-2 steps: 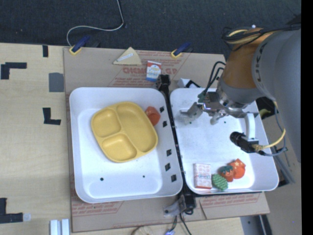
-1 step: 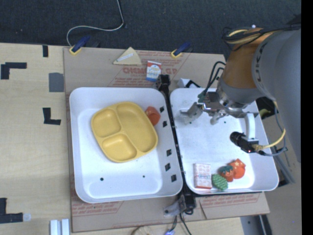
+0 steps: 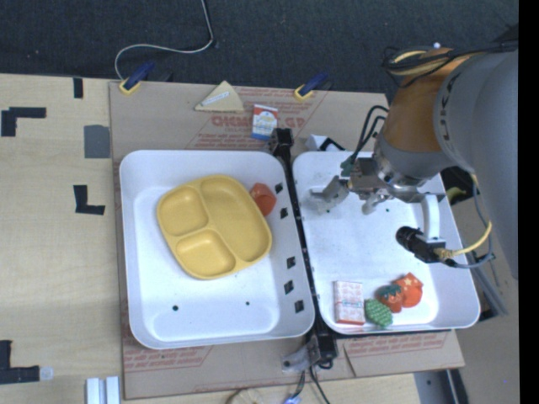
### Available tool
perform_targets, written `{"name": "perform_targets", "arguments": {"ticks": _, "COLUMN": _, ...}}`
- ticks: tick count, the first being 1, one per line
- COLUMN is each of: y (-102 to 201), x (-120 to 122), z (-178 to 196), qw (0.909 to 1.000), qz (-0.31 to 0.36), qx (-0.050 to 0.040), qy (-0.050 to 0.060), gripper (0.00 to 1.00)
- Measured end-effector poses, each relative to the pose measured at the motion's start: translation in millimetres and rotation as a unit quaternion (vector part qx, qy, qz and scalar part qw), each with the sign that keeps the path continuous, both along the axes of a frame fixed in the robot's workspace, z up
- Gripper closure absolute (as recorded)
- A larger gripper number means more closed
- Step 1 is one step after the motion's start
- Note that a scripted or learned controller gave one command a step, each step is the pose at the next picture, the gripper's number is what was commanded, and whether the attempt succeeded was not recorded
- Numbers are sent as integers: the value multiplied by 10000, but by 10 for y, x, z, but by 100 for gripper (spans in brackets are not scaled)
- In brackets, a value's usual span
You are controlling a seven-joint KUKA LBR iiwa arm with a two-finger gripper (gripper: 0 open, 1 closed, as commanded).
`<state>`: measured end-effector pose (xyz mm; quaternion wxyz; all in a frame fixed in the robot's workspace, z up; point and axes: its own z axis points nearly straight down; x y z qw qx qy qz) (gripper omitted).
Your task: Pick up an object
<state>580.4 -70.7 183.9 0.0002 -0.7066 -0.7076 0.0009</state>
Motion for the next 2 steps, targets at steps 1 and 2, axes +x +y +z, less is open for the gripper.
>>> {"name": "perform_targets", "arguments": {"ticks": 1, "y": 0, "x": 0, "z": 0, "qw": 10000, "qz": 0, "qx": 0, "qy": 0, "gripper": 0}}
{"name": "perform_targets", "arguments": {"ticks": 2, "y": 0, "x": 0, "z": 0, "qw": 10000, "qz": 0, "qx": 0, "qy": 0, "gripper": 0}}
